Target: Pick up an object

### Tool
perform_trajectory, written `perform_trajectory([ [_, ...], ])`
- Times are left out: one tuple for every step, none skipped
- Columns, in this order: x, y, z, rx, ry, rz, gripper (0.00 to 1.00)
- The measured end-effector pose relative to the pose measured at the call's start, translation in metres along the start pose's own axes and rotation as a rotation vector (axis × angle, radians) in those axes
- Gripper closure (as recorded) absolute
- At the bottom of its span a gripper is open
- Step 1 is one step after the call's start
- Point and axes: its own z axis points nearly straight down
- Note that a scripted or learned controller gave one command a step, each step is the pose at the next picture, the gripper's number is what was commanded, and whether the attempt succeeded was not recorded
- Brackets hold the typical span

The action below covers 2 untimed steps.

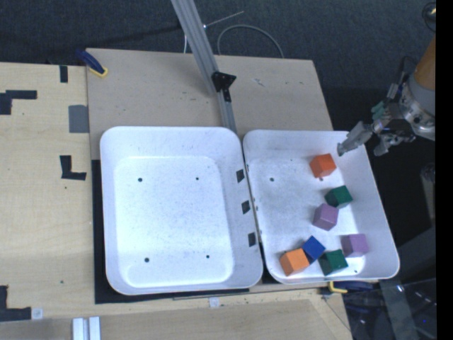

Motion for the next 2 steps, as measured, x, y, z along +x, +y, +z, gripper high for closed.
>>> perform_trajectory([
  [0.023,0.016,-0.005,-0.001,0.001,-0.002,0.0],
  [0.036,0.078,0.078,0.005,0.001,-0.001,0.0],
])
